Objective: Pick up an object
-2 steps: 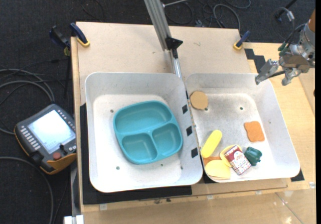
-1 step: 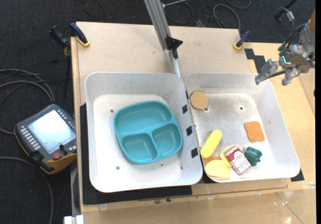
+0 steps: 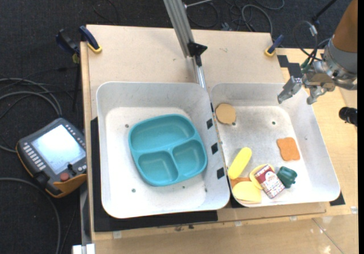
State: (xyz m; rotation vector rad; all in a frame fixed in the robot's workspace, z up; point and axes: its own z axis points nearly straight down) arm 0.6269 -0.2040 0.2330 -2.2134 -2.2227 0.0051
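From my screen, the tool [image 3: 301,91] sits above the upper right corner of the right bin [image 3: 318,150], its two fingers spread apart with nothing between them. The arm [image 3: 347,31] behind it is cut off by the frame edge, so I see little beyond the wrist. Below the tool, in the right bin, lie an orange block [image 3: 288,148], a round tan disc [image 3: 225,114], a yellow banana-shaped piece [image 3: 239,161], and a crowded pile at the bottom: a small red-and-white carton [image 3: 268,181] whose print I cannot read, a dark green item [image 3: 286,176] partly tucked behind it, and a yellow slice [image 3: 247,192] overlapping something orange. The left bin [image 3: 108,133] holds a teal divided tray [image 3: 167,148]. Left of the worktop [image 3: 142,53], a pendant [image 3: 52,157] screen glares blank.
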